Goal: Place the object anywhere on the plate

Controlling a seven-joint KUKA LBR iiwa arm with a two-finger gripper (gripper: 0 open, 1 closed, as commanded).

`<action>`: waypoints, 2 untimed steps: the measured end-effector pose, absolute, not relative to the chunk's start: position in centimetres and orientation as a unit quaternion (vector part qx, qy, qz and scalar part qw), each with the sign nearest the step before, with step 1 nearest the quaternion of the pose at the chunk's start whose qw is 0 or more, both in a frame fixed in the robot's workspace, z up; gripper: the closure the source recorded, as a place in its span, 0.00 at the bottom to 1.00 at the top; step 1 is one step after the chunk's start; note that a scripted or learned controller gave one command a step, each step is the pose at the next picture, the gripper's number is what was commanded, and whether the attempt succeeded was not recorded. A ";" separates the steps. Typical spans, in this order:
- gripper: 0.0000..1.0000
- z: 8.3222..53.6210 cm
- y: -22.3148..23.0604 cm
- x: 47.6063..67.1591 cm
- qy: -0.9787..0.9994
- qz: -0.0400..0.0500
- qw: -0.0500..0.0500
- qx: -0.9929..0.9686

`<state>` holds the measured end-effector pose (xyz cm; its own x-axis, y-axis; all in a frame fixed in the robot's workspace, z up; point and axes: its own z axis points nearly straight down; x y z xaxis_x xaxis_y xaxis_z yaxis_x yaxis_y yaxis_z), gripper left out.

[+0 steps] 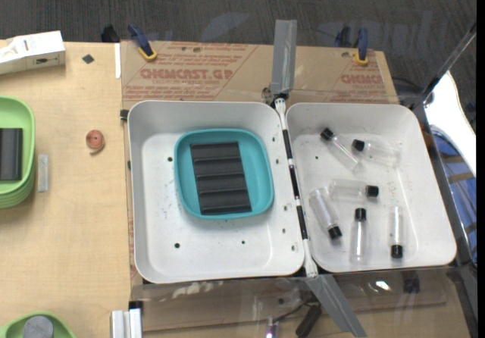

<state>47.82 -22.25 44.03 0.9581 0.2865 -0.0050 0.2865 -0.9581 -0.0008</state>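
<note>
A teal plate (260, 181) sits in the left white bin (151, 245), with a dark ribbed insert (220, 177) lying on it. In the right white bin (424, 245) lie several clear tubes with black caps: one near the back (338, 145), one at the back right (375, 148), one in the middle (352, 192), and others toward the front (324, 214), (358, 234), (395, 232).
A cardboard sheet (197, 71) lies behind the bins, held by clamps (142, 42). A green tray (19, 151) stands at the far left on the wooden bench. A small pink disc (94, 139) lies on the wood. A grey divider post (284, 56) rises between the bins.
</note>
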 end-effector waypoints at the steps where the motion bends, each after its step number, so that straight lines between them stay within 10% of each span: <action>1: 0.00 44.0 -22.2 47.8 -0.105 0.002 0.000 -0.994; 2: 0.00 44.0 -22.2 47.8 -0.102 0.002 0.000 -0.995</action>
<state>47.83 -22.23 44.03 0.9792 0.2028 -0.0045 0.2028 -0.9792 -0.0001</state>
